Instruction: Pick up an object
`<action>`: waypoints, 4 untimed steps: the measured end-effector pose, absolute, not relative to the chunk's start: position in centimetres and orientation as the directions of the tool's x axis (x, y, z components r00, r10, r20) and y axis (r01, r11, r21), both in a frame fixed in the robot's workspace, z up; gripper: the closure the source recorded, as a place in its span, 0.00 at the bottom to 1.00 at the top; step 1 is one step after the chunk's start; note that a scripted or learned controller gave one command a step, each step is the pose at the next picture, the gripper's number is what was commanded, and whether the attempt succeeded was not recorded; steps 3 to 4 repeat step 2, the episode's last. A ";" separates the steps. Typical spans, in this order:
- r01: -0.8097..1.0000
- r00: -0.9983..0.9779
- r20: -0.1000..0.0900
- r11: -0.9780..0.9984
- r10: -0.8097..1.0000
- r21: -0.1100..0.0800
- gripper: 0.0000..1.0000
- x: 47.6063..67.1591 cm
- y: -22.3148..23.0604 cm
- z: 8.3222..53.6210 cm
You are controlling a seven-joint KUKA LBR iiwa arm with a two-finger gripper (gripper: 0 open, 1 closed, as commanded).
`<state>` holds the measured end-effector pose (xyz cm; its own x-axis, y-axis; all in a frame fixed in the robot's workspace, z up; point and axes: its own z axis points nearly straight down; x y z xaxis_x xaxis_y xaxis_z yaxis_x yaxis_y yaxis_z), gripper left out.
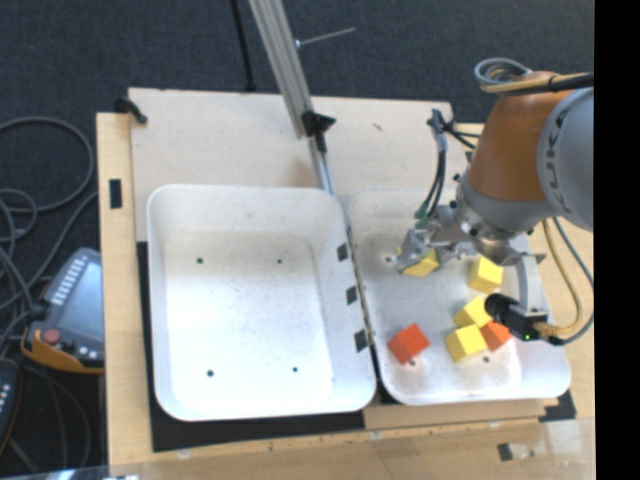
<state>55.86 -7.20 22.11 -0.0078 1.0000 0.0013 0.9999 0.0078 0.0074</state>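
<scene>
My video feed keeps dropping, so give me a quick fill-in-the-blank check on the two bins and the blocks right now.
1. All the blocks lie in the shallow white bin on the camera view's ____ side.
2. The lone orange-red cube near the divider sits closer to the ____ edge of that bin than the gripper is.
3. The small block at the gripper's tip is ____ in colour.

Missing words: right; front; yellow
</scene>
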 end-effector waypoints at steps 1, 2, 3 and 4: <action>1.000 -0.008 0.002 0.008 1.000 -0.003 1.00 56.9 -0.4 19.5; 1.000 -0.004 0.000 0.004 1.000 0.010 1.00 55.3 0.3 34.1; 1.000 -0.004 0.000 0.004 1.000 0.010 1.00 55.3 0.3 34.1; 1.000 -0.004 0.000 0.004 1.000 0.010 1.00 55.3 0.3 34.1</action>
